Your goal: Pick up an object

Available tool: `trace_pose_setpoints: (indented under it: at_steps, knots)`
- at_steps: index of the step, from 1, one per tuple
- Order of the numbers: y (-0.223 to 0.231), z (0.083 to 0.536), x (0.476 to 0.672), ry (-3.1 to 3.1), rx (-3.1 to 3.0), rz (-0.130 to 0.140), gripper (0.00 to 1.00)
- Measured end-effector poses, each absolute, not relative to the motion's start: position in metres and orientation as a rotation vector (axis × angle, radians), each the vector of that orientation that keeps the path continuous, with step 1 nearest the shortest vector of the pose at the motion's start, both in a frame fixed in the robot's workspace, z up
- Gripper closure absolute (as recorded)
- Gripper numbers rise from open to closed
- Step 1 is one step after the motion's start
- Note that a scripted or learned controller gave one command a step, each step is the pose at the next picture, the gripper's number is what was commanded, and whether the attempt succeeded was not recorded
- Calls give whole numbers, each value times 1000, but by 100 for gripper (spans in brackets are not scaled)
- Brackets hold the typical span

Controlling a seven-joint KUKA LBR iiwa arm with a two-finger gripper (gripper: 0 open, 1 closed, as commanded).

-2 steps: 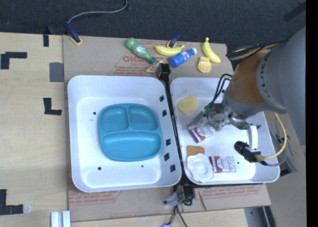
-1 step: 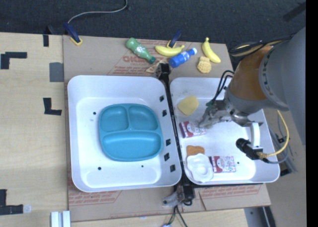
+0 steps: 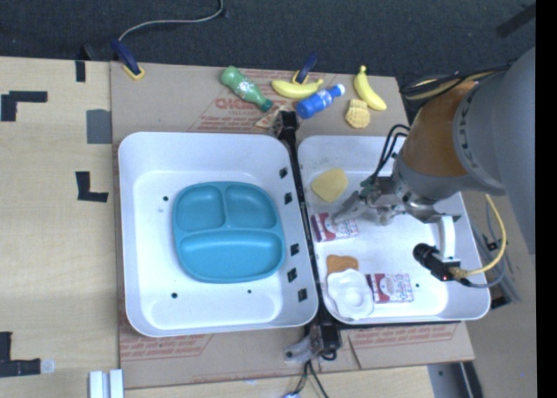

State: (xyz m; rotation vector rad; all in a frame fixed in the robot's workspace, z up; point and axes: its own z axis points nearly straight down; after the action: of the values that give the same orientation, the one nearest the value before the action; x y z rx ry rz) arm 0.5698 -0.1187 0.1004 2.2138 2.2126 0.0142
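Tool (image 3: pixel 348 207) | right bin (image 3: pixel 452 300) | red-white packet (image 3: pixel 333 227) just beside, below-left

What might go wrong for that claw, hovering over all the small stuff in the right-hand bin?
The claw sits between the yellow chip-like piece and the red-and-white packet, so it might nudge one while going for the other. The packet lies flat against the bin floor, so the claw may slide over it.
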Motion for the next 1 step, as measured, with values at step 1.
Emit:
trace_pose_setpoints:
  at_steps: [1]
  knots:
    - [-104,96,644,2224,2220,-1,0]
